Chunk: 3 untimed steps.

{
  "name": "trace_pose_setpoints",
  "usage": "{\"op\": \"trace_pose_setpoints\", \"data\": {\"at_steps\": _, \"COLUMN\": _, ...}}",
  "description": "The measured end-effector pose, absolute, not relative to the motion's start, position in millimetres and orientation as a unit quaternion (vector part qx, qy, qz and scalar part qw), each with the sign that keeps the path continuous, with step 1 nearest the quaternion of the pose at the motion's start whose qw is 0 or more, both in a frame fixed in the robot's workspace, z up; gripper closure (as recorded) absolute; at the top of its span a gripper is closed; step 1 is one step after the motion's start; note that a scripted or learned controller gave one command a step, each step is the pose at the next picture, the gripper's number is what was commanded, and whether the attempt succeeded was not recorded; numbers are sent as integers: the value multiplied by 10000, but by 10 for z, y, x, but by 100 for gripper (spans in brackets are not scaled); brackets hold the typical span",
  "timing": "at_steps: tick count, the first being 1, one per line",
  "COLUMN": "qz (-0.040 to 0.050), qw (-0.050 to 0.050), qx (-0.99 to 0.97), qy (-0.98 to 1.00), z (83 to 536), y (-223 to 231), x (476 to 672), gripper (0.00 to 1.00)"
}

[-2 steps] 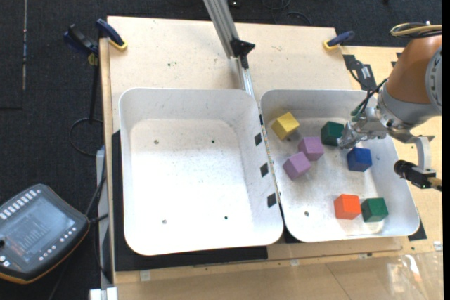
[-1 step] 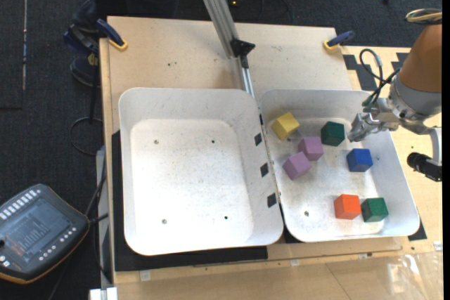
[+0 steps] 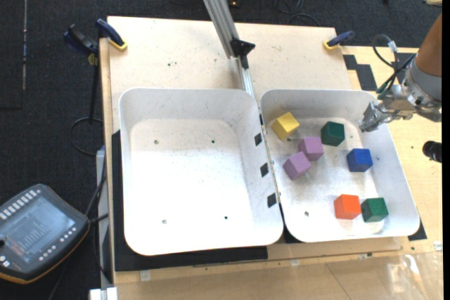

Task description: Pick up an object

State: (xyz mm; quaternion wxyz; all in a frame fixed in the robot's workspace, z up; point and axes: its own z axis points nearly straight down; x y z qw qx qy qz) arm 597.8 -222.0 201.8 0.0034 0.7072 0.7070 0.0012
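On a dark carpeted floor strewn with cables stands the pale wooden surface (image 3: 183,53), with blue and yellow clamps at its far corners and a slanted metal rail (image 3: 214,0) crossing above it toward the gap between the two bins. A handheld control pendant (image 3: 35,232) lies at the lower left, off the surface. The left bin (image 3: 133,116) shows bare white floor with faint speckles. The right bin (image 3: 394,165) holds seven blocks: a yellow block (image 3: 286,126) near its far left corner, a dark green block (image 3: 332,133) to the right of it, two purple blocks (image 3: 311,147) (image 3: 297,165) touching each other near the middle, a blue block (image 3: 359,159) toward the right wall, and an orange block (image 3: 346,206) just beside a second green block (image 3: 375,209) at the near right.

The arm reaches in from the right edge, its wrist angled down and to the left. The jaws (image 3: 368,121) hang over the far right part of the right bin, between the dark green block and the rim, above the blue block. Nothing shows between them; whether they are open or closed cannot be told.
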Motion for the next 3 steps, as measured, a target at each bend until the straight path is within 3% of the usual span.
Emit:
{"op": "trace_pose_setpoints", "data": {"at_steps": 1, "qz": 16, "qw": 40, "qx": 7065, "qy": 7077, "z": 2558, "y": -2225, "x": 5994, "gripper": 100}}
{"op": "trace_pose_setpoints", "data": {"at_steps": 3, "qz": 13, "qw": 4, "qx": 7039, "qy": 7103, "z": 2521, "y": -1188, "x": 6182, "gripper": 100}}
